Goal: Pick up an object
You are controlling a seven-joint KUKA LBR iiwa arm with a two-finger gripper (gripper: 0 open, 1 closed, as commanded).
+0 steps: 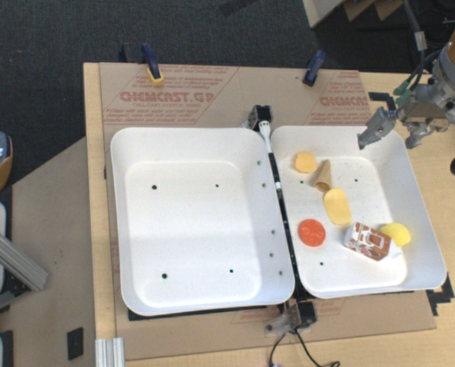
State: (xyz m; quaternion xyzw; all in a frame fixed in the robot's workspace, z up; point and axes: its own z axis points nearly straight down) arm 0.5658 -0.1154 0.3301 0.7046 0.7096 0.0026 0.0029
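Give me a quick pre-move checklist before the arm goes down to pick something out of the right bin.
1. Gripper open, nothing between its fingers: ok.
2. Gripper above the right bin, at its far right corner: ok.
3. Gripper lined up over an object: not ok, it sits off to the side of all of them.
4. Red disc lies apart from its neighbours: ok.
5. Red-and-white carton free to grasp: not ok, the yellow lemon-like piece touches it.
6. Gripper height above the bin: cannot tell.
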